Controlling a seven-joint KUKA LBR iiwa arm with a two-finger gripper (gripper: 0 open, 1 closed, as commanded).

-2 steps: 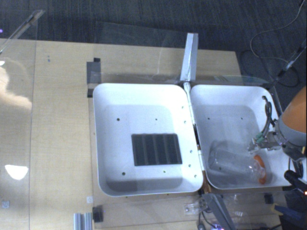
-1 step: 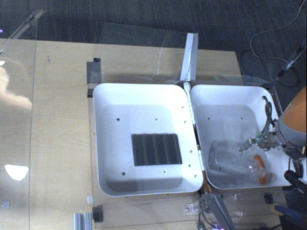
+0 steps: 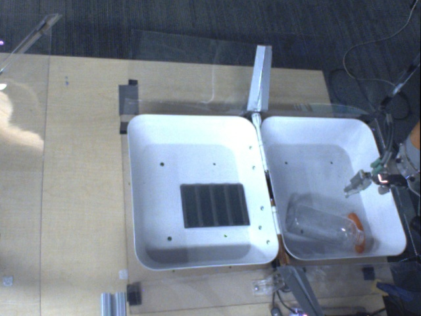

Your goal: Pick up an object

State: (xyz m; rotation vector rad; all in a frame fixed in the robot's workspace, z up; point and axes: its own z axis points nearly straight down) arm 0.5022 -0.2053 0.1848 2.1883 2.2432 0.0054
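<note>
A clear plastic bottle (image 3: 322, 225) with an orange cap lies on its side in the front of the right bin (image 3: 309, 140). My gripper (image 3: 366, 182) hangs at the right bin's right edge, above and to the right of the bottle. Its fingers (image 3: 356, 182) are spread apart with nothing between them. The bottle lies apart from the gripper.
The left bin (image 3: 164, 143) holds a dark ribbed rectangular pad (image 3: 214, 205). A metal post (image 3: 260, 78) stands behind the seam between the bins. Cables and the arm's base crowd the right side.
</note>
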